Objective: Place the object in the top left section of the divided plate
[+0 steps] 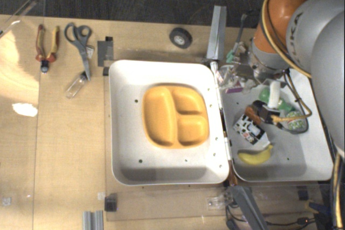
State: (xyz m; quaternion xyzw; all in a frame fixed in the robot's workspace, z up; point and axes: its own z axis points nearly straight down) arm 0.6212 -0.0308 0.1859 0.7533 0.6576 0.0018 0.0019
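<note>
Your gripper (237, 70) is hanging over the right bin (318, 169) at its 11 o'clock corner, amid clutter; you cannot tell whether it is gripping anything. You are seeing the left bin (124, 169) holding the yellow plate (176, 115) at its centre, with one long section at 9 o'clock and two smaller ones at 3 o'clock. In the right bin a banana (255, 156) is lying at 6 o'clock, its long axis running 9 to 3, beside a patterned card (248, 129) and a green bottle (272, 95).
</note>
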